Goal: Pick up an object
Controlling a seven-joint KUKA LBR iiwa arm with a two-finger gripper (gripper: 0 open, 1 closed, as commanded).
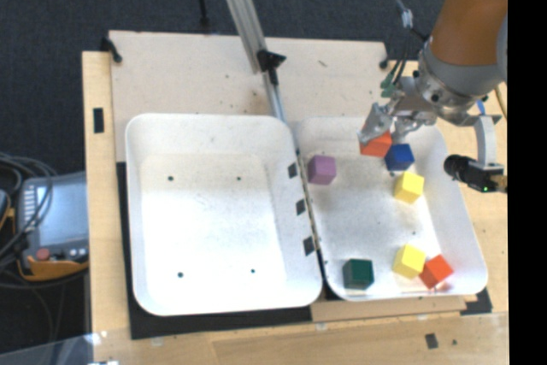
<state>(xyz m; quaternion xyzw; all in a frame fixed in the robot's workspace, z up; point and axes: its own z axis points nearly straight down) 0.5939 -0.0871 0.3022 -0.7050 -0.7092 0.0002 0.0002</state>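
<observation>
My gripper (pixel 379 131) hangs over the far part of the right bin (pixel 468 228), reaching in from the right. An orange block (pixel 375 148) lies directly under its tip, touching or nearly touching it. Whether that block is gripped cannot be made out. A blue block (pixel 399 156) sits just right of the orange one, pressed close to it. A yellow block (pixel 409 186) lies a little nearer the front.
The right bin also holds a purple block (pixel 321 169) by its left wall, and along the front a green block (pixel 358 273), a second yellow block (pixel 411 260) and a red-orange block (pixel 437 270). The left bin (pixel 214 209) adjoins it. A metal pole (pixel 244 4) slants behind.
</observation>
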